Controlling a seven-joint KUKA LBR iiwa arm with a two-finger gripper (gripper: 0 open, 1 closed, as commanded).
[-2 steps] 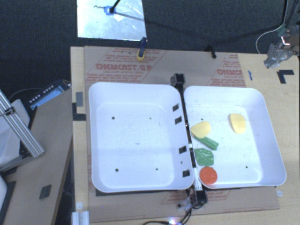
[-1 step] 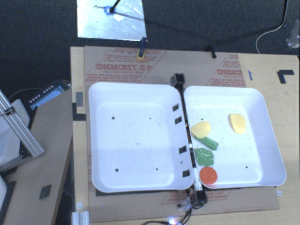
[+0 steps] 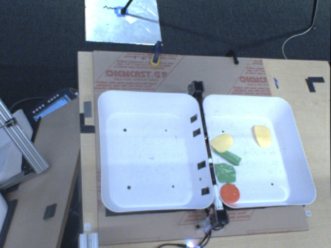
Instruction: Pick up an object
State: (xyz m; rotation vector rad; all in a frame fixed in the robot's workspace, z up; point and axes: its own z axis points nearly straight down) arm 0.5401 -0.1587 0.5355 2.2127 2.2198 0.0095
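The right bin (image 3: 289,118) holds several small objects. A yellow rounded piece (image 3: 221,142) lies near its left wall, with a green stick (image 3: 231,157) touching its lower edge. Below them sits a green blocky piece (image 3: 225,173), and an orange-red round object (image 3: 229,192) rests in the bin's near left corner. Another yellow piece (image 3: 262,136) lies apart toward the middle of that bin.
The left bin (image 3: 111,138) stands beside the right one, joined along a black clipped divider (image 3: 203,138). Both rest on a brown cardboard sheet (image 3: 134,72). A shiny metal plate (image 3: 123,13) lies at the back, and a metal frame (image 3: 20,143) stands at the left.
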